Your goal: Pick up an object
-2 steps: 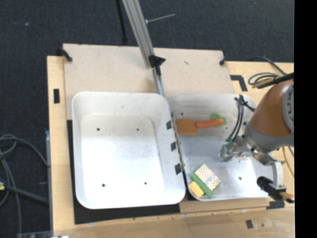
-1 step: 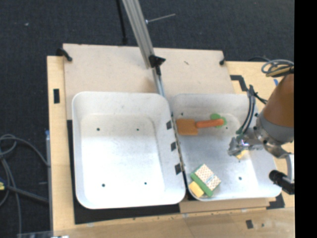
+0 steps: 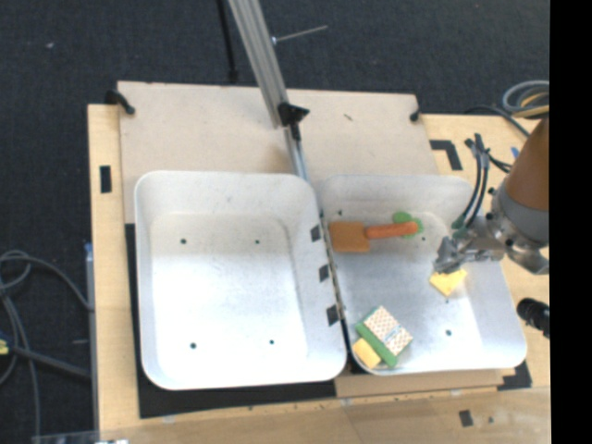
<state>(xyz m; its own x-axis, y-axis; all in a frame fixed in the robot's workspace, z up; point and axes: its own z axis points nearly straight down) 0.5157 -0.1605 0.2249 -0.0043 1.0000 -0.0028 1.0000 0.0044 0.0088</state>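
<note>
Item: yellow block [image 3: 448,283], small, lying in the right bin [image 3: 490,336] near its right wall.

Gripper [image 3: 450,261]: directly over the block's upper edge, touching or nearly so; the block juts out just below and slightly left of it. Whether it is spread, closed or clamped cannot be told.

Judgement: any grasp is a short straight descent.

Further from the block: brush with orange handle [image 3: 370,234] up-left; patterned sponge [image 3: 384,336] down-left; left bin [image 3: 231,280] beyond.

A pale wooden bench [image 3: 109,276] stands on dark carpet [image 3: 92,26].
</note>
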